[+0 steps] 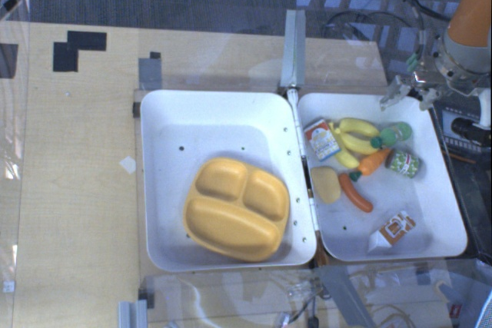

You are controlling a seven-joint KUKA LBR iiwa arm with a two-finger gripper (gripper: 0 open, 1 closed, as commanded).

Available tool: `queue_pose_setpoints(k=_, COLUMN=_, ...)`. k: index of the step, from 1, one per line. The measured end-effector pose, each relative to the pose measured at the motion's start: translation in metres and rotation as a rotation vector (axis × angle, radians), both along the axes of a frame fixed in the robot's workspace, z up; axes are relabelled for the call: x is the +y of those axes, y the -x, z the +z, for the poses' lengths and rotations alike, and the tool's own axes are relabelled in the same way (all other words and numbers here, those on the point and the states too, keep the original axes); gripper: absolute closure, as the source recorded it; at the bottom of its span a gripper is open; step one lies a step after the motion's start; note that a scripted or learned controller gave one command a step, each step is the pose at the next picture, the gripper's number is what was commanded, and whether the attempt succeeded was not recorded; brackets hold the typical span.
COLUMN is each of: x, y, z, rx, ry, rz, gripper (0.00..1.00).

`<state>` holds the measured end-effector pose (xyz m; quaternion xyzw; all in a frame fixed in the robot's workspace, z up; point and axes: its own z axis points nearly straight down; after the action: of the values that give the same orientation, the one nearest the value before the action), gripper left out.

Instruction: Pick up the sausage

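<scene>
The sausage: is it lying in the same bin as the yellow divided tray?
No. The sausage lies in the right bin, the yellow divided tray in the left bin.

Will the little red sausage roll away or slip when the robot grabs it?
The sausage is rounded and smooth-looking, so it may roll if nudged sideways and could slip from a pinch. It looks like a small toy, so probably light and stiff. It lies in the right bin, close beside the potato and just below the carrot, which might get bumped.

Two white bins (154,165) (side by side), one yellow tray (237,208), one sausage (356,193).
</scene>
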<state>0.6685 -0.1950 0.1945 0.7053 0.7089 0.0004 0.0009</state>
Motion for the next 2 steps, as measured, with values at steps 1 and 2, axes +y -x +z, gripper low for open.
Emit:
queue_pose_setpoints(k=1, x=-0.01, y=0.012, z=0.002, rx=0.0, ry=0.001, rz=0.004, gripper=0.0)
queue_pose_setpoints(k=2, x=0.016, y=0.088, z=-0.106, rx=-0.007, ry=0.001, rz=0.13, gripper=0.0)
